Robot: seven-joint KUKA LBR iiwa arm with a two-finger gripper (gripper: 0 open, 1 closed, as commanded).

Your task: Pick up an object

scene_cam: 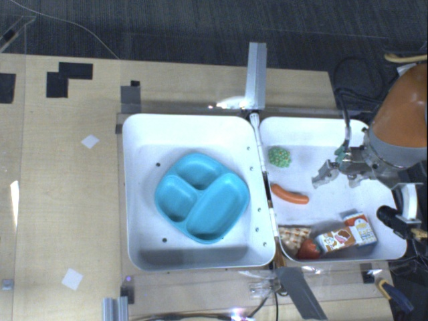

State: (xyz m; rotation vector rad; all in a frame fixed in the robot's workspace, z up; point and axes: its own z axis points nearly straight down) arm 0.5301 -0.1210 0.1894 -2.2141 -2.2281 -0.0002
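Overhead view of two white bins side by side; the left bin (140, 199) holds a blue divided tray (202, 196), the right bin (314, 136) holds the loose pieces. The gripper (326, 174) hangs over the middle of the right bin, its fingers slightly parted with nothing between them and touching nothing that can be made out. Candidate objects: an orange sausage (289, 194) just below and left of the fingertips; a green ball (279, 156) near the dividing wall; a juice carton (346, 233) and a red and tan piece (299, 241) at the bin's near edge. Risks, as judged: a straight descent would likely meet bare floor beside the sausage; the sausage may roll from a narrow pinch; the ball may skid against the wall; the carton may prove too wide for this opening.
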